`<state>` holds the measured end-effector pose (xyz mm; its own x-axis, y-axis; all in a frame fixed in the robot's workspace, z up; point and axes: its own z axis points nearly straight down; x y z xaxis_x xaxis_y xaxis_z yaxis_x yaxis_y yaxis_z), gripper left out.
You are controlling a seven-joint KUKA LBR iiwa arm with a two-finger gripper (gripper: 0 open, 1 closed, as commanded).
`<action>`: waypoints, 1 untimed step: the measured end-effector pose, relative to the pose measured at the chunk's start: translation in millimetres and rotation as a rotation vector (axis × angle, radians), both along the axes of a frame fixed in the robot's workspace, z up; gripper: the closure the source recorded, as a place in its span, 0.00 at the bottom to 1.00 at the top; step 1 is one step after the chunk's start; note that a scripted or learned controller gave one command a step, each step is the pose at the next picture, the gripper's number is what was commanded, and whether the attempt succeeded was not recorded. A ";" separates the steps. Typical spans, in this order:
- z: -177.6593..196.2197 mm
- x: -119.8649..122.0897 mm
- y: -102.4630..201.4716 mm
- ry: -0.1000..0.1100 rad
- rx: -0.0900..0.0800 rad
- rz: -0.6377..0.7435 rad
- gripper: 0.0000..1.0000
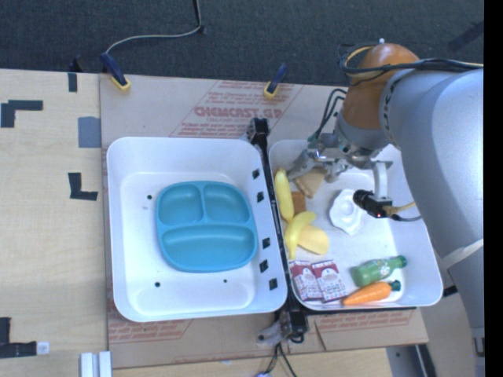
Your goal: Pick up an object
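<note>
My gripper (313,166) hangs low over the back of the right bin (420,246), under the orange band of the arm. Just below it lies a tan, bread-like piece (310,184), close to the gripper or touching it; which one is unclear. A yellow banana (283,195) lies along the bin's left wall, with a yellow wedge (307,236) in front of it. A white crumpled object (345,211) sits in the middle. At the front are two red packets (316,280), a green bottle (377,269) and an orange carrot (368,293).
The left bin (130,171) holds a blue divided plate (207,225). A black clip-lined divider (264,210) separates the bins. The arm's grey body (444,140) covers the right side of the bench. Cardboard lies under both bins, pinned by yellow clamps (275,83).
</note>
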<state>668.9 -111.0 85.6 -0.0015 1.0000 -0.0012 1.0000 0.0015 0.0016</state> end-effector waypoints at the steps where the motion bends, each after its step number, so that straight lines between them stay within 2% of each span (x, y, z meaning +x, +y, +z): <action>1: -0.1 -0.5 8.7 0.000 -0.004 -0.002 0.00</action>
<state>668.4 -102.3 85.5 0.0005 1.0000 -0.0055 1.0000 -0.0004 0.0012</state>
